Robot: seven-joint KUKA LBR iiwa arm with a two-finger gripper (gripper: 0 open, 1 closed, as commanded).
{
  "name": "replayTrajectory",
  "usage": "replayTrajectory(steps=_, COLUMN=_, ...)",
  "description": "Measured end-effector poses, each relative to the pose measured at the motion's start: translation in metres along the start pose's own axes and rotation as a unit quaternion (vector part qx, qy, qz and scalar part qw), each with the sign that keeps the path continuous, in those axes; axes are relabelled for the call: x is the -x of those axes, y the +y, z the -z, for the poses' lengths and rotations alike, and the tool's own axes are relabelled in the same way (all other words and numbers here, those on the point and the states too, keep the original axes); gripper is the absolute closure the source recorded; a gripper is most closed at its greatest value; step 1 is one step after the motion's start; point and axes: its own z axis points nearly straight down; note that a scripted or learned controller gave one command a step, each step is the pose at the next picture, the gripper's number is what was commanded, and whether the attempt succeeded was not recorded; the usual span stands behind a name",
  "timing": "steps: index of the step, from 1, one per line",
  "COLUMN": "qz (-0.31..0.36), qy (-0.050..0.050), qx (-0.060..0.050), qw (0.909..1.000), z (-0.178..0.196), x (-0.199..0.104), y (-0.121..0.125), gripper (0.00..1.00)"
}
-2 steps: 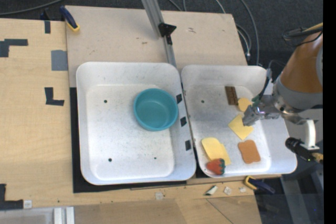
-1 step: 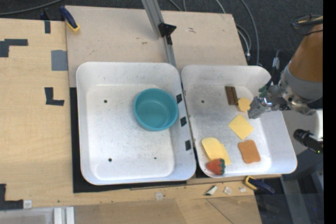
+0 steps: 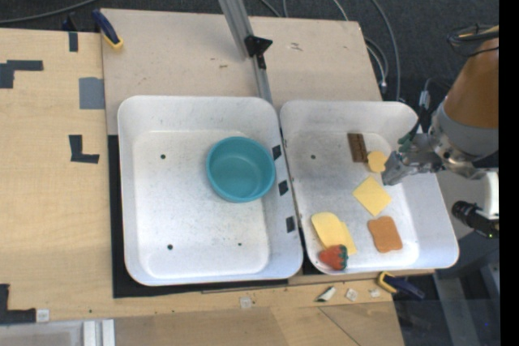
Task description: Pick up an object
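Gripper (image 3: 397,167) low inside the right bin (image 3: 430,243), toward its right wall, just beside a small round yellow piece (image 3: 377,162). Cannot tell from this slant whether open or closed, nor whether anything is in its hold; dark wrist hardware in the way.

Plenty of candidates for the pick, all in that same bin: a brown bar (image 3: 356,147) just up and left of the round yellow piece, a flat yellow square (image 3: 371,195) just below the gripper, an orange-brown slab (image 3: 384,234) nearer the front, a pale yellow wedge (image 3: 331,229) touching a red strawberry-like toy (image 3: 332,258) at the front-left corner. Over in the left bin (image 3: 142,174), a teal bowl (image 3: 240,168), well apart from the arm.

Risks, as judgement only:
- Closing beside the round yellow piece rather than around it, and pushing it toward the brown bar.
- Sliding off the flat square or the slab: thin, lying flush on the bin floor, little to pinch.
- Coming down too near the right wall and catching the rim.
- Nudging two neighbours together and lifting neither cleanly.
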Motion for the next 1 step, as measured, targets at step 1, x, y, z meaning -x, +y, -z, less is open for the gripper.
replayTrajectory(steps=1, qz=0.002, qy=0.001, qx=0.000, qw=1.0000, z=-0.0057, x=-0.0495, y=-0.0093, gripper=1.00)
